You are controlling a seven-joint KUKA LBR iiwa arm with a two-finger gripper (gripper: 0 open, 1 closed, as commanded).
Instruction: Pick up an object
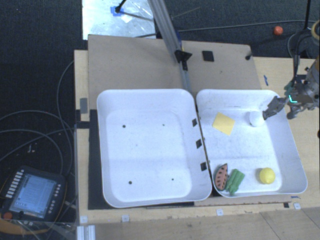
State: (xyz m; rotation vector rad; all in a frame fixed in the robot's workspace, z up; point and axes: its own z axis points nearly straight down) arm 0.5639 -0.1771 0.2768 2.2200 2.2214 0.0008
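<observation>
Approach step: my tool hangs spread open just beside the small white ball. Next I must lower around it and close.

Tan bench fills mid-frame, carrying a brown board at upper centre, two shallow white bins side by side, left bin and right bin, over a black mat.

two shallow white plastic bins: left bin, right bin. the right bin contains one flat yellow square block at 10 o'clock, one small white ball at 12, one round yellow lemon at 5, one red watermelon slice and one green ridged vegetable at 7.
</observation>
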